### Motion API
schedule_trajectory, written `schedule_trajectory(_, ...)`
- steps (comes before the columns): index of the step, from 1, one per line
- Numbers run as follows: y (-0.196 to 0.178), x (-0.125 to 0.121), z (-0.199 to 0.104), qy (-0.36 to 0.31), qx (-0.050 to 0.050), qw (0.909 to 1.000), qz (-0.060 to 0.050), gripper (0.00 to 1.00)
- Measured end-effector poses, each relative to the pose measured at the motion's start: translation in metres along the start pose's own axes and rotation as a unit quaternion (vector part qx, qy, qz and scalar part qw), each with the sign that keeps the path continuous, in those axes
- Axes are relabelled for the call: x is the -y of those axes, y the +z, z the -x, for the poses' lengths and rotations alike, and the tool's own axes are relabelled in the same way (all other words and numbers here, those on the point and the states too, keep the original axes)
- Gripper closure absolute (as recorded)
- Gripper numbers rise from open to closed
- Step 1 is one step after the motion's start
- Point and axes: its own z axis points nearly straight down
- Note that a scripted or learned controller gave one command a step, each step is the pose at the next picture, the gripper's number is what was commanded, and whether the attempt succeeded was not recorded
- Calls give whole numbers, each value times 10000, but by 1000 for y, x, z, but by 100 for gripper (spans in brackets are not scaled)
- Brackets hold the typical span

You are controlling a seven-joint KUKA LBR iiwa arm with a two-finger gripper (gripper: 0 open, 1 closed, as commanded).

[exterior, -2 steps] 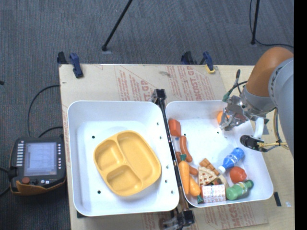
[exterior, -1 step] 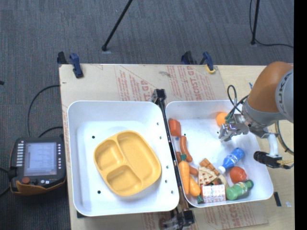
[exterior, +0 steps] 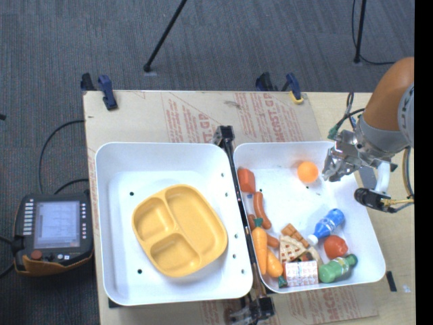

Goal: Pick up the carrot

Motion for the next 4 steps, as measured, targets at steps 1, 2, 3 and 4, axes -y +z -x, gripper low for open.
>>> schedule_trajectory(1,58,56,-29,-2227,-3,9749,-10,100)
schedule_trajectory(2,59,-8,-16,-2642,0,9645,-51,100)
schedule_trajectory(3,49,-9,-16,-2628,-5,9648,-48,100)
schedule_trajectory(4,49,-9,-16,-2625,-5,9649,-48,0)
